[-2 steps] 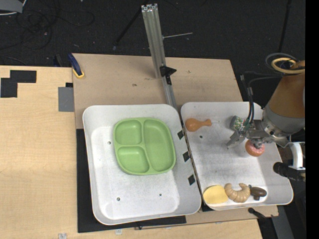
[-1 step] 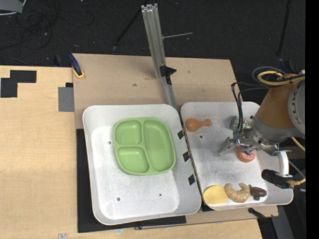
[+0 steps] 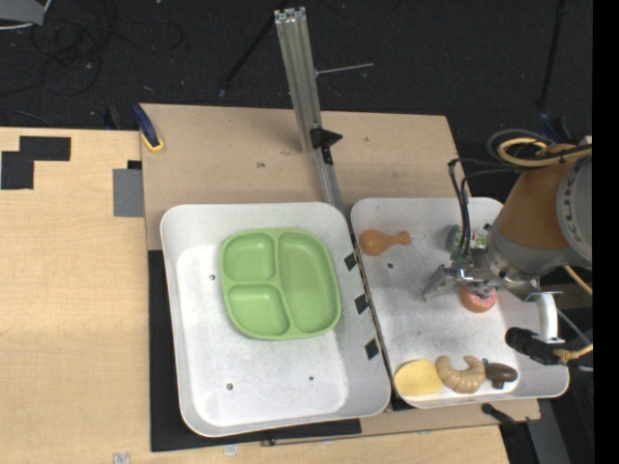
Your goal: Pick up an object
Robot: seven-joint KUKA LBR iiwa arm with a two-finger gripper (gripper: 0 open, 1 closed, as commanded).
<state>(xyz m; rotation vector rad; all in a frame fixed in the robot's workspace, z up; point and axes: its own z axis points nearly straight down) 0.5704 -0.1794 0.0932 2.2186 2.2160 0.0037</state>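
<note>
My gripper (image 3: 464, 280) hangs low over the right bin (image 3: 416, 327), near its right side, and stands open, with one finger (image 3: 433, 288) splayed out to the left. A small red and pink object (image 3: 478, 301) lies just below and to the right of the gripper, touching or nearly touching it; I cannot tell if it is between the fingers. An orange drumstick-shaped toy (image 3: 383, 243) lies at the bin's upper left. Along the bin's front edge lie a yellow round piece (image 3: 416, 379), a tan curled piece (image 3: 461, 374) and a dark brown piece (image 3: 501, 372).
The left bin (image 3: 193, 356) holds a green divided plate (image 3: 280, 283). A metal post (image 3: 300, 85) rises behind the bins. The grey arm with its orange band (image 3: 537, 211) reaches in from the right, with cables beside it.
</note>
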